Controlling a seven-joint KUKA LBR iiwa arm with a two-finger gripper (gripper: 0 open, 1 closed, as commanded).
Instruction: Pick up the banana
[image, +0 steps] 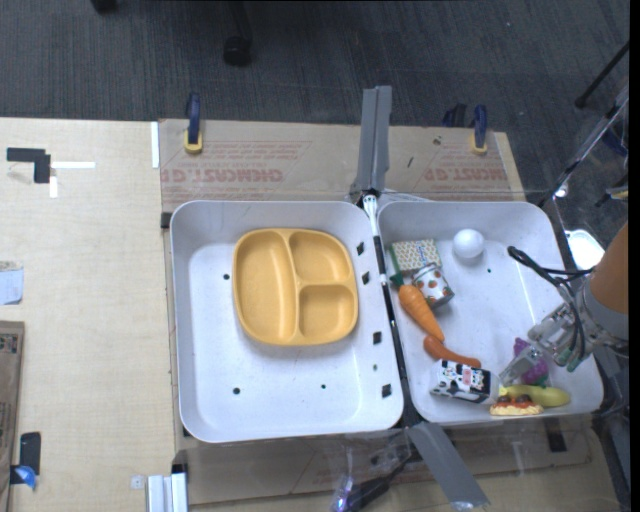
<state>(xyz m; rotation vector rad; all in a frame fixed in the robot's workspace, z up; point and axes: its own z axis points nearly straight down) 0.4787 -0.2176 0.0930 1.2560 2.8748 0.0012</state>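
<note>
The banana (540, 397) lies in the near right corner of the right bin (500, 225), beside a small pizza toy (513, 406). The gripper (550, 340) is poised just above it; its state cannot be told. The approach step is judged in hand; a short descent onto the banana is called for.

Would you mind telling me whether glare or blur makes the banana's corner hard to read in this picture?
Camera view: a blown-out glare patch on the right white bin's rim; the small yellow banana at the bin's near right corner is soft and low in detail, partly crowded by the grey arm's pincer; the yellow divided plate reads evenly lit.
</note>
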